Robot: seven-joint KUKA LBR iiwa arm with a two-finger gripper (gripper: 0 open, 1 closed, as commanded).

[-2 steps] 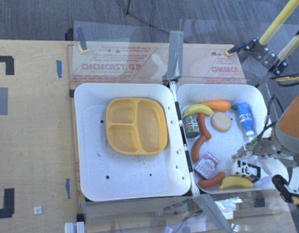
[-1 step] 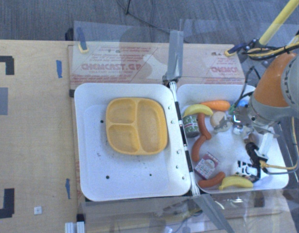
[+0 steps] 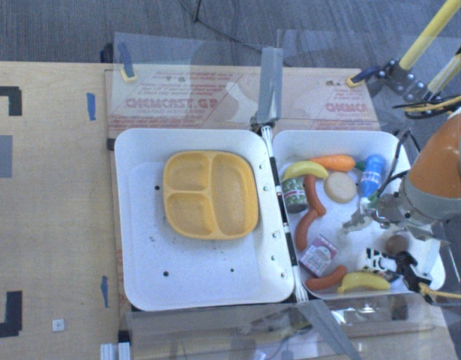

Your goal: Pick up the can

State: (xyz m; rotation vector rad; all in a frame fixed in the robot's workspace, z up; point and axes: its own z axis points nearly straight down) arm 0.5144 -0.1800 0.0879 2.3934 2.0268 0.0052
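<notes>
A grey and orange robot arm reached in from the right, its gripper (image 3: pixel 363 220) over the right bin (image 3: pixel 387 138), grip state impossible to tell, while the can (image 3: pixel 294 194) lay at that bin's left wall beneath a banana (image 3: pixel 305 170), apart from it

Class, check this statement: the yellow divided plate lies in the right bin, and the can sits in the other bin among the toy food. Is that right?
Not quite. The camera view shows the yellow divided plate in the left bin, not the right. The can does sit in the other bin, the right bin, among the toy food.
</notes>
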